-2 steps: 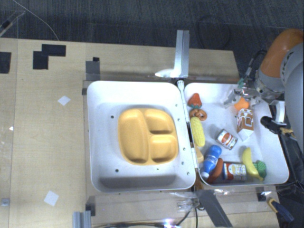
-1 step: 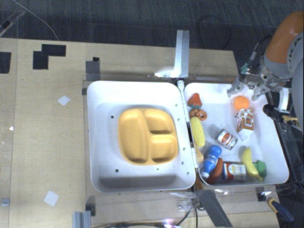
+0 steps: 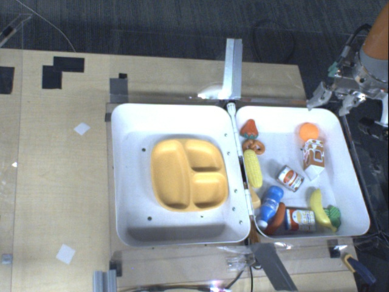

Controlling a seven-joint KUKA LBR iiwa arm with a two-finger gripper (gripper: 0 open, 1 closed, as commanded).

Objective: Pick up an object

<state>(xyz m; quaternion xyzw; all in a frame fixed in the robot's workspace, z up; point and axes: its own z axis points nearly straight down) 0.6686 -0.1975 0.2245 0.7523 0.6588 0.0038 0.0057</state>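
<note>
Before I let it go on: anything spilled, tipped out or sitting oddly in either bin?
Nothing spilled. The yellow divided tray lies flat in the left bin. The right bin holds a loose jumble: corn cob against the dividing wall, small can on its side, banana near the front. The gripper hovers at the far rim.

Two white bins (image 3: 121,163) sit on a pale wood-toned bench (image 3: 55,181) marked with black patches at 10 o'clock. The left bin contains a mustard-yellow divided tray (image 3: 187,174). The right bin, at 3 o'clock, contains an orange ball (image 3: 309,131), a white carton with a brown-orange pattern (image 3: 314,157), a yellow corn cob (image 3: 253,168), a yellow banana (image 3: 316,207), a blue bottle (image 3: 270,201) and a small can (image 3: 290,178) — white with red marks. The arm's band (image 3: 378,38) at 2 o'clock is orange.
</note>
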